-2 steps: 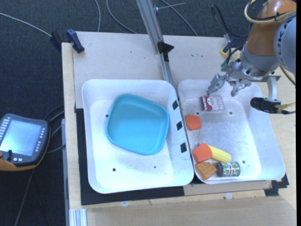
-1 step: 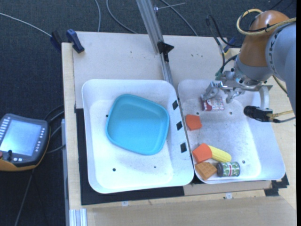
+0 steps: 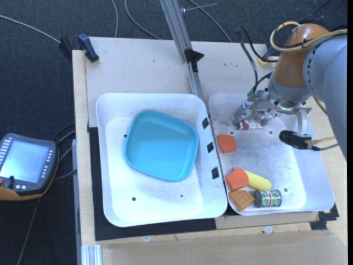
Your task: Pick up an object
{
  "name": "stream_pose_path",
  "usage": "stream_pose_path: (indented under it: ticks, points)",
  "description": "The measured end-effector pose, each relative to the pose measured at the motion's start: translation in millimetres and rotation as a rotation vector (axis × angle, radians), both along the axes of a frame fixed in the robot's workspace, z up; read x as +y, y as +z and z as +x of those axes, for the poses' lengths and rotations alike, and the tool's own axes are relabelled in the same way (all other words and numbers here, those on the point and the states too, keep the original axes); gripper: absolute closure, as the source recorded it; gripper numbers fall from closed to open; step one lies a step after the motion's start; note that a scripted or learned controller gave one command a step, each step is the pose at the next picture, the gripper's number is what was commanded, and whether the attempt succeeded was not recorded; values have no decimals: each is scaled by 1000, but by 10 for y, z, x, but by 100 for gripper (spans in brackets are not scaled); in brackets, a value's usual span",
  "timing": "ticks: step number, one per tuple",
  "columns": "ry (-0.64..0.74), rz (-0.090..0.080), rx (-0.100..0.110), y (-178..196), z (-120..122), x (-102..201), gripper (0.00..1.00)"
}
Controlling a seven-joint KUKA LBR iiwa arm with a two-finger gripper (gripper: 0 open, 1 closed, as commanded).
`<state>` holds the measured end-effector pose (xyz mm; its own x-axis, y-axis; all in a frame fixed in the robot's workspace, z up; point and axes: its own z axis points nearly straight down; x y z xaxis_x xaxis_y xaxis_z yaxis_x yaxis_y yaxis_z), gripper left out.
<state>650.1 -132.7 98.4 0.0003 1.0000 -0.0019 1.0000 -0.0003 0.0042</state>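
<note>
Your gripper (image 3: 249,114) sits low in the right bin (image 3: 314,173), directly over a small red-and-white can (image 3: 251,125) lying on its side near the bin's far end, long axis roughly left to right. You cannot tell from here how the tool is set or whether it has the can. No writing on either can is legible; the orange block (image 3: 226,143) lies just beside.
</note>
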Motion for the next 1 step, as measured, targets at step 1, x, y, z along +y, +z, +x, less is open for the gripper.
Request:
stream_pose_path:
  ticks: [1]
  points:
    - [2,1,-6,132,21,16,100]
